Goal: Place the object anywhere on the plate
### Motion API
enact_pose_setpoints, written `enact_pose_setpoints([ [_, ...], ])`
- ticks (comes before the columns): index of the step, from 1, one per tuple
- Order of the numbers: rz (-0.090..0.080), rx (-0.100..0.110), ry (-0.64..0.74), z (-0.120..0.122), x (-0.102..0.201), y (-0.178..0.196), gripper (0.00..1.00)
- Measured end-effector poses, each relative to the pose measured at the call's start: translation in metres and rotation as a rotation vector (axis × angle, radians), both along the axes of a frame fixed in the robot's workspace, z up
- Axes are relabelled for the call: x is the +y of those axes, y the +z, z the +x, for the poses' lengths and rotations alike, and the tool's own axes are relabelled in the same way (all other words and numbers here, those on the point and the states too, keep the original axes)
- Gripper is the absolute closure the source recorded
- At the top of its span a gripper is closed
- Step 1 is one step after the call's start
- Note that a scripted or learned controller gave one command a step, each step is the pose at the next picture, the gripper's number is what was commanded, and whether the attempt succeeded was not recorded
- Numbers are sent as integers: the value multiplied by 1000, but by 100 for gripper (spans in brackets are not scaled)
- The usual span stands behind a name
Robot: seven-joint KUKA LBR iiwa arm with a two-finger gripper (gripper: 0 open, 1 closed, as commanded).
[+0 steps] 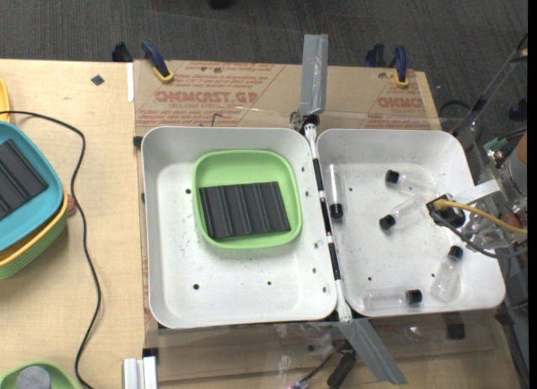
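Lying nearest me, along the front wall of the right bin (377,134), is a clear black-capped vial (403,298); a second vial (447,275) lies tilted just right of it. Farther in, the pincer (474,230) hangs over that bin's right side (how wide it stands, or whether it grips anything, I cannot make out). A third vial (401,213) lies just left of it, a fourth vial (408,179) beyond, and a fifth vial (334,190) runs along the left wall. The green plate (245,163) sits in the left bin (151,236), well apart from all five, with a dark ribbed mat (247,210) lying in it. Behind both bins, two blue-handled clamps (157,62) pin a cardboard sheet (218,90) to the worktop (67,295).
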State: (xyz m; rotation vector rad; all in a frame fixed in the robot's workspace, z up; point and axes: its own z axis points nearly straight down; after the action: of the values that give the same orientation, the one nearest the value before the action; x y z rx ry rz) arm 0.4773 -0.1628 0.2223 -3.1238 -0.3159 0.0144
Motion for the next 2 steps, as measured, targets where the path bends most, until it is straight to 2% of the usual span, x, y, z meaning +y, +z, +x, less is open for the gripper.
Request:
enact_pose_setpoints([
  [1,0,0,0,0,0,0,0],
  [2,-1,-4,-3,0,-44,16,0],
])
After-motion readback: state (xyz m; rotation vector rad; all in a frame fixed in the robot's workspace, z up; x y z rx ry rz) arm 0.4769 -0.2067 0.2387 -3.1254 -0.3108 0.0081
